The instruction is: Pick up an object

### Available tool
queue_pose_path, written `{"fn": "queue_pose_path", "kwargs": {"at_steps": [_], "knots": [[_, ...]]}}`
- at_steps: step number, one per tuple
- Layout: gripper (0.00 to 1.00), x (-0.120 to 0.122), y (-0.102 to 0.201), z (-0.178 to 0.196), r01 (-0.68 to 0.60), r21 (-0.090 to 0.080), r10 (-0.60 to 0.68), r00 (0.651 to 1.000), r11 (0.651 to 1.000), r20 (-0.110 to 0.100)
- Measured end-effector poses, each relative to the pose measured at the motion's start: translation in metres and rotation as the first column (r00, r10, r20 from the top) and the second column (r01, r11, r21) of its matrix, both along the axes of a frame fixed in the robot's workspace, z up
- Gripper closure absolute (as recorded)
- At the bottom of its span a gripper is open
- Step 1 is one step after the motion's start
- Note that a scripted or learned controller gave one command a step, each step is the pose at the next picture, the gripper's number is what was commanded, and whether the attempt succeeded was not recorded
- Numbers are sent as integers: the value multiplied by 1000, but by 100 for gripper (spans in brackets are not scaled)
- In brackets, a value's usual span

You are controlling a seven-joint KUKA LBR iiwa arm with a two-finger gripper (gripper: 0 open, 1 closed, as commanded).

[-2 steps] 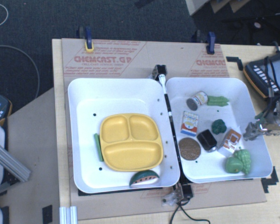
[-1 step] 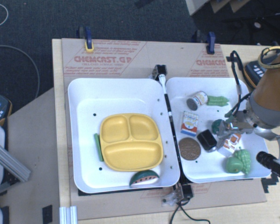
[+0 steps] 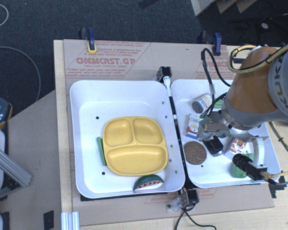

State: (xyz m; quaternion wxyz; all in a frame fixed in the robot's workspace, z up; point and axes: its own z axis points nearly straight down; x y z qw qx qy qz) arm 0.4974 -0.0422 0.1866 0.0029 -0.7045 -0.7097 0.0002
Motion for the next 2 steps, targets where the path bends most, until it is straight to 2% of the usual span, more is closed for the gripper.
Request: {"fn": "queue_pose_path", "kwargs": {"at_steps": [1,2], "knots": [[100,-18,33,130,1,-3,-1,1000,1000,16],[100,-19,26,63,9,-3,-9,1000,1000,-4]]}}
